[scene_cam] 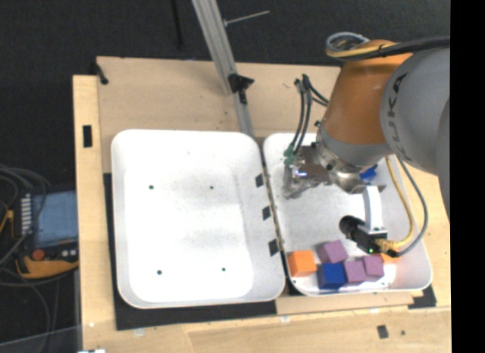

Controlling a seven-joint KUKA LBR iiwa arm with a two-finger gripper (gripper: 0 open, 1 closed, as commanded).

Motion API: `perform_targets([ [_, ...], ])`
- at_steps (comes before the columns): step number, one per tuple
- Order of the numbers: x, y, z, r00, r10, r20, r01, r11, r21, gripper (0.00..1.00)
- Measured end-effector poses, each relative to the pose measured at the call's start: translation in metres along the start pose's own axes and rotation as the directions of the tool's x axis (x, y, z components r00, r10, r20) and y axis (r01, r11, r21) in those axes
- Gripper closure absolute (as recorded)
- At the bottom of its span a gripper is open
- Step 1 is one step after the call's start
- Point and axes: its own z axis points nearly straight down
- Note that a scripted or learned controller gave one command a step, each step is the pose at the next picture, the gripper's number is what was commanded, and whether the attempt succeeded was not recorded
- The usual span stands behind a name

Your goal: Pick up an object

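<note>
- Camera view: the gripper sits low in the right bin, at that bin's upper left part, close to the wall shared with the left bin.
- Whether it is spread or pressed together cannot be told; the metal parts there are small and blurred, and nothing can be made out in its grasp.
- The arm comes in from the upper right of the frame, its orange band just above the wrist, and covers the upper right part of the right bin.
- The blocks lie together along the lower edge of the right bin, well apart from the gripper: an orange block, a blue block and three purple blocks, close together or touching.
</note>
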Motion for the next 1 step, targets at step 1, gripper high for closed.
perform_targets([
  [1,0.062,0.0032,-0.0037,1.0,0.0,-0.001,0.0,1.0,0.0,1.0],
])
